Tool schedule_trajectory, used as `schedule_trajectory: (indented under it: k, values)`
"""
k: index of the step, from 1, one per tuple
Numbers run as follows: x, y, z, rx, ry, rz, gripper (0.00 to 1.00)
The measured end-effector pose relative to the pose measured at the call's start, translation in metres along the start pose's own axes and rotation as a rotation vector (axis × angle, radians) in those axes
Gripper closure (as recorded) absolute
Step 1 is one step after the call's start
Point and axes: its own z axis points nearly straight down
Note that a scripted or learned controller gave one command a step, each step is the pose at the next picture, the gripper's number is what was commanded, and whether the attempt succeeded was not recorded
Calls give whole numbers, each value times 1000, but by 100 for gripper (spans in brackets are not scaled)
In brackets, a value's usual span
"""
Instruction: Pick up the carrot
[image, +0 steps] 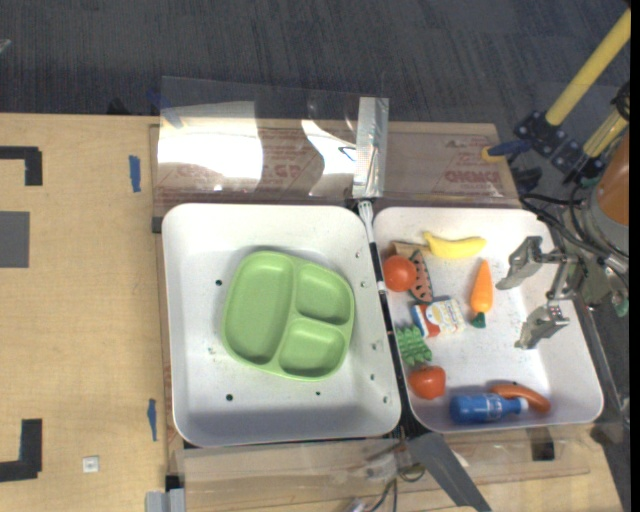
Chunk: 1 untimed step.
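Orange carrot (482, 290) lying in the right bin (585, 395) near its far edge, claw (533, 295) spread empty beside it, apart, near the right wall

Glossy plastic carrot (482, 288), metal end effector (535, 295)

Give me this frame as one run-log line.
task: pick up carrot | hand: open, over right bin, right of carrot | carrot: lying in right bin, not gripped | status: no grasp yet
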Motion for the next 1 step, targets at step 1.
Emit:
schedule_trajectory:
  k: [1]
  values:
    - [-50,1,74,-1,5,279,0]
